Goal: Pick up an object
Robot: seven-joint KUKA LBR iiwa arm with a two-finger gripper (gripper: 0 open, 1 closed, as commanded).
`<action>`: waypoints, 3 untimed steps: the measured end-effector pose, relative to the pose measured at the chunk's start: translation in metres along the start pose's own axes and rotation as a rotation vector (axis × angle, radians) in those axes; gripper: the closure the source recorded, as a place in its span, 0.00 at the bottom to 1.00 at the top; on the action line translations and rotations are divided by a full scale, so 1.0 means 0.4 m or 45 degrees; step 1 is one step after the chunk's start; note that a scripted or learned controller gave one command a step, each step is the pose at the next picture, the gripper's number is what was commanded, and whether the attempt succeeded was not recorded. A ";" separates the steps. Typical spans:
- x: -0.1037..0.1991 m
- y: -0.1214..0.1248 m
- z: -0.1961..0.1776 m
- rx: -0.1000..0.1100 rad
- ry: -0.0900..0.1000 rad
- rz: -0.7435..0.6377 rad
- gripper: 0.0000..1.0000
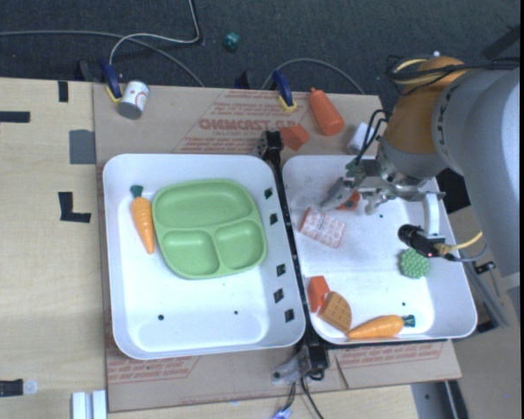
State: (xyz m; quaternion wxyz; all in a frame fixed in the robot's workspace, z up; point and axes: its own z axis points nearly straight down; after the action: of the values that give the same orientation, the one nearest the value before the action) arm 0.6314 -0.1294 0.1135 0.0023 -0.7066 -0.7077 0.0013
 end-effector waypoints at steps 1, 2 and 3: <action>-0.093 0.096 0.067 -0.010 -0.003 -0.001 0.00; -0.046 0.095 0.068 -0.010 -0.005 0.000 0.00; -0.046 0.096 0.042 -0.010 -0.007 -0.002 1.00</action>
State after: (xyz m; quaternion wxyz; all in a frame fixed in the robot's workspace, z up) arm 0.6695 -0.1478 0.0964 -0.0025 -0.7060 -0.7082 0.0004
